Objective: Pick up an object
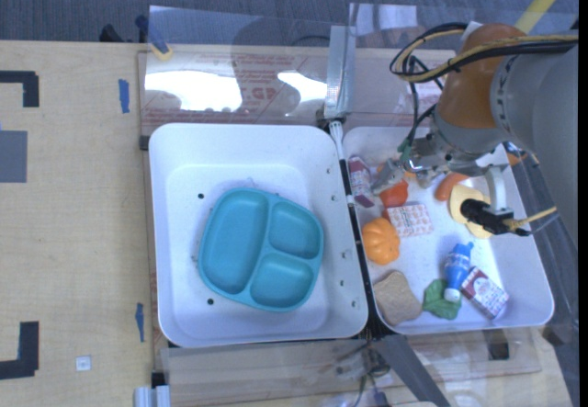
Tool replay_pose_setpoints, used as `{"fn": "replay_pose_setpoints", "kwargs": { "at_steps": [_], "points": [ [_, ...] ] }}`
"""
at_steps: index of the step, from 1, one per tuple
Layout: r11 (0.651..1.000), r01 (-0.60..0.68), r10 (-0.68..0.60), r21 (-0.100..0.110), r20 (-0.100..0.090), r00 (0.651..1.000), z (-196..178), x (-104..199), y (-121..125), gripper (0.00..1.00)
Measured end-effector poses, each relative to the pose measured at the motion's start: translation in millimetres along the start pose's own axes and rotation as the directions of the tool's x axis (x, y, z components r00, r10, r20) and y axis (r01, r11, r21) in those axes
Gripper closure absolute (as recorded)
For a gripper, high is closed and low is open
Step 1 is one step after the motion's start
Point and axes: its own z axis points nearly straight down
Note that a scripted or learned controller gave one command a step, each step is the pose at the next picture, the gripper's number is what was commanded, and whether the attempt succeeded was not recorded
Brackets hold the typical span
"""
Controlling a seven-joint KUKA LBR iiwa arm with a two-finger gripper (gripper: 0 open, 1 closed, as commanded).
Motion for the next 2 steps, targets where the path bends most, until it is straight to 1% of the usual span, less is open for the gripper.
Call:
{"fn": "replay_pose_setpoints", "kwargs": {
  "at_steps": [1, 2],
  "points": [
    [1.000, 0.001, -0.001, -0.009, 0.004, 1.000, -10, -1, 3, 1.00],
    [0.999, 0.033, -0.033, -0.017, 0.003, 0.999, -101, 47, -29, 1.00]
  ]
}}
